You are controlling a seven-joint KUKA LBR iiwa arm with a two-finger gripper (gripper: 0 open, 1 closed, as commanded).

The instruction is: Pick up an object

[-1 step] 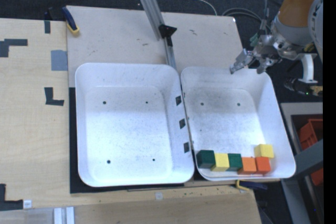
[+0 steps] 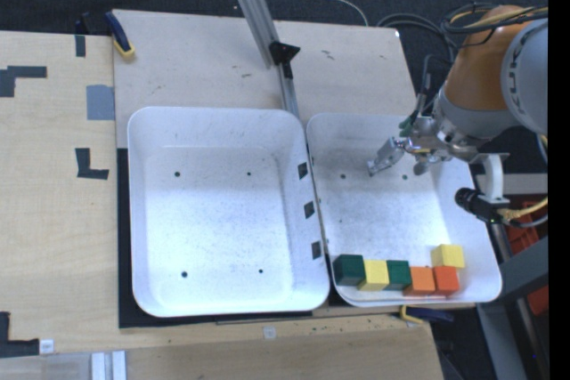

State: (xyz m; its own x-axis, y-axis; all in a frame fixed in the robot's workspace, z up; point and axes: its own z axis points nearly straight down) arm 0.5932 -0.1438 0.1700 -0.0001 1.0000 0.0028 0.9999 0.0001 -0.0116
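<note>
the gripper (image 2: 385, 160) hangs over the upper part of the right bin (image 2: 383, 209), toward 12 o'clock within it, reaching in from the arm (image 2: 485, 89) at 3 o'clock. its metal tip points toward 8 o'clock and nothing shows between its fingers; how far apart they stand cannot be told at this size. whether the tip touches the bin floor cannot be told either.

the blocks lie well apart from the gripper, along the bin's near edge at about 5 o'clock from it. from 9 to 3 o'clock the row runs: a dark green block (image 2: 349, 269), a yellow block (image 2: 375, 274), a second green block (image 2: 397, 274), an orange block (image 2: 422, 280) and a red-orange block (image 2: 445, 279), each touching or just beside the next. another yellow block (image 2: 449, 256) sits just behind the red-orange one, at its 12 o'clock.

the left bin (image 2: 218, 209) lies at 9 o'clock of the right bin, edges touching.
</note>
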